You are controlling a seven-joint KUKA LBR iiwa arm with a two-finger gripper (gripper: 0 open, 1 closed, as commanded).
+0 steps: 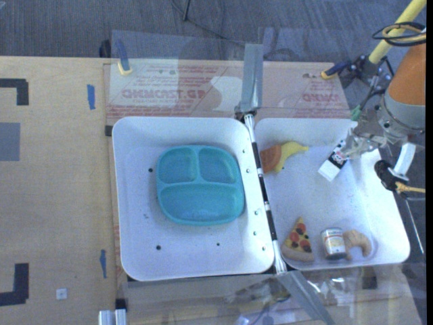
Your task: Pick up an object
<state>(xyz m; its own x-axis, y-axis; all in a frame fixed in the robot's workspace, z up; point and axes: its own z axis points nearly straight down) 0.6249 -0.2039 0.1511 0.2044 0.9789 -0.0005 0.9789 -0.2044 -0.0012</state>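
The two-finger gripper [346,149] hangs over the right white bin's [352,205] back right corner, a small white block [330,168] at its fingertips, whether pinched I cannot tell. Grasp stage, I'd judge; next comes confirming hold, then lifting.

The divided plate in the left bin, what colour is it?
The divided plate is teal blue, seen clearly in the camera view.

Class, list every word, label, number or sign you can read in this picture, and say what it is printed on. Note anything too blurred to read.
Red lettering on the cardboard sheet behind the left bin: too blurred to read with certainty.
Red lettering on the cardboard behind the right bin: partly cut off, unreadable.
Label on the small can: too small to read.
Nothing legible on the teal divided plate.
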